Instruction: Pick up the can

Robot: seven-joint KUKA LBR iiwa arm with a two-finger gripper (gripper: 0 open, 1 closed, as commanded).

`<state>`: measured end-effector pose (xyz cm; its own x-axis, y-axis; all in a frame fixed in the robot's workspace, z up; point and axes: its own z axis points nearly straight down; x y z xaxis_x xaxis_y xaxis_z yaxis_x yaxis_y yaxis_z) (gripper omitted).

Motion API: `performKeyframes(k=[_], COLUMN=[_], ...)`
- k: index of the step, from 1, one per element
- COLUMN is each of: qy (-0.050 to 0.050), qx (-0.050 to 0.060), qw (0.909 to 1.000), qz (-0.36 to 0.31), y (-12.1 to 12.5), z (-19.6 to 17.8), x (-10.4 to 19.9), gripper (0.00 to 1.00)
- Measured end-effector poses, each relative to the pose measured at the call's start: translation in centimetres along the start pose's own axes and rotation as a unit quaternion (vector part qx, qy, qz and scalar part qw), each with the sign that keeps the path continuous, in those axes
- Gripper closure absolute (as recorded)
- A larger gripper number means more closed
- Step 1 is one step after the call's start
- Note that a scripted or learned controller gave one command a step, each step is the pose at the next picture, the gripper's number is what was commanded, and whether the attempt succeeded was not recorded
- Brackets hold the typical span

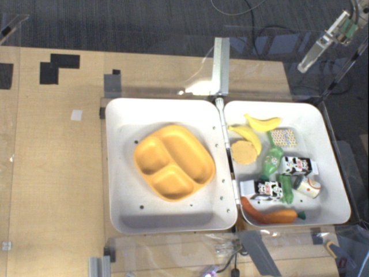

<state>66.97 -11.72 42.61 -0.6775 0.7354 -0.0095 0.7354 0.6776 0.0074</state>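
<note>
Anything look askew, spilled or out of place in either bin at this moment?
Nothing spilled or broken. The right bin is crowded: bananas, a carrot, cartons and a small can lie jumbled on their sides, some touching. The yellow tray sits at an angle in the left bin.

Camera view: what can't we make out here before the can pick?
- Gripper: top right corner, blurred and small; finger state unreadable.
- Arm: cut off by the right edge.
- Can: small, lying among clutter in the right bin; label unreadable, and whether it touches the cartons is unclear.
- Carrot: its left end lies at the bin wall; contact unclear.
</note>
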Motion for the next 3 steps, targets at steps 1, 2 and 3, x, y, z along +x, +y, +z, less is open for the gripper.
performKeyframes(k=[1,2,3], qy=[-0.001,-0.006,0.001], qx=[0.000,-0.004,0.002], qw=[0.9974,0.9973,0.9973], qz=[-0.072,-0.073,0.073], y=[-1.8,-1.5,-7.7], z=[-1.2,-2.6,1.1], x=[-0.6,-0.6,-0.1], gripper=[0.00,1.00,1.00])
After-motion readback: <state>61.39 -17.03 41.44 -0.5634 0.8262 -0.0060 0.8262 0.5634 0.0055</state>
